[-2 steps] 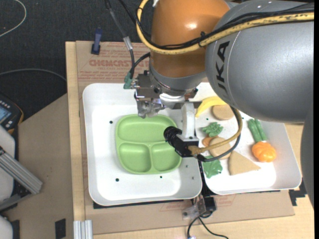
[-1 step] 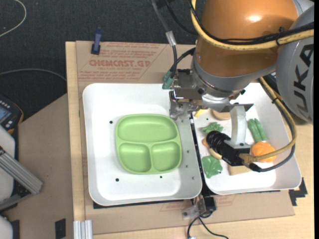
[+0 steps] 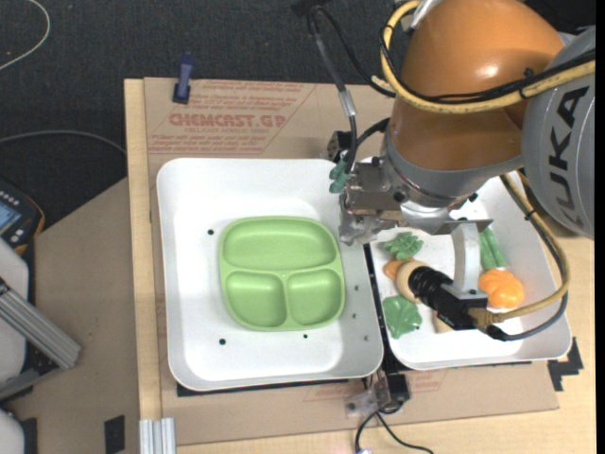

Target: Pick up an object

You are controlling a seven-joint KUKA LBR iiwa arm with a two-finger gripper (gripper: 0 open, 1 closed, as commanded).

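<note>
Looking down at the worktop (image 3: 236, 121), the left bin (image 3: 180, 253) has a green three-section plate (image 3: 281, 272) lying in it. The right bin (image 3: 534, 343) holds the toy food: a leafy green piece (image 3: 405, 246), a second leafy piece (image 3: 401, 318), an orange chunk (image 3: 501, 287) and a green stalk (image 3: 490, 249). The arm (image 3: 473, 74) hangs over the right bin, and honestly I can't tell whether the jaws are spread or pressed together.

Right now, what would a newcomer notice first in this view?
The arm's glossy orange band dominates the upper right, hanging over the right bin. Next comes the green three-compartment tray, lying flat in the middle of the left bin. Below the arm, small toys cluster in the right bin, among them an orange piece and a green piece.
</note>
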